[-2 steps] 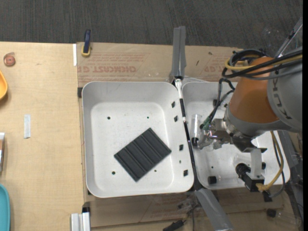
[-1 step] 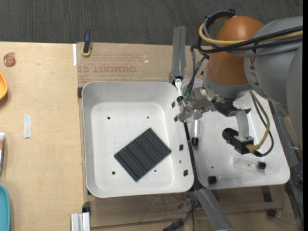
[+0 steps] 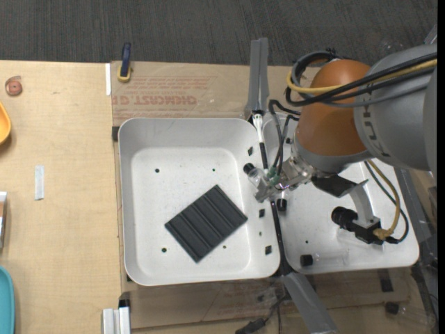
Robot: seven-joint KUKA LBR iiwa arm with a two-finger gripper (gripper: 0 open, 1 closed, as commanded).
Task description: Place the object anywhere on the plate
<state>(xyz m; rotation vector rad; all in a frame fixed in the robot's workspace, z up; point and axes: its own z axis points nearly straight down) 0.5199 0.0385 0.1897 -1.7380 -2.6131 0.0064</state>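
Camera view from above the bench: two shallow white bins sit side by side, the left bin [image 3: 132,207] holding a single dark ribbed rectangular plate [image 3: 206,223], which lies flat and turned at a diagonal, toward the bin's lower middle. One grey KUKA arm [image 3: 400,103] with an orange band [image 3: 334,110] above the wrist reaches in from the right, its bulk hanging over the right bin [image 3: 334,256] and hiding much of that bin's floor. The one gripper [image 3: 268,185] sits low over the shared wall between the two bins, near the upper right corner of the left bin; whether it is spread or closed cannot be told at this angle, and nothing can be made out in its grasp. The plate lies to the gripper's lower left, near it but apart, its nearest corner short of the gripper's tip. A small dark piece [image 3: 248,168] shows just beside the gripper on the left bin's side, too small to identify. No separate object for placing can be picked out with confidence. Yellow and black cables [image 3: 386,207] loop from the wrist down over the right bin. On the bench at left lie one orange item [image 3: 3,127] and one teal item [image 3: 5,301], both cut off by the picture's edge.
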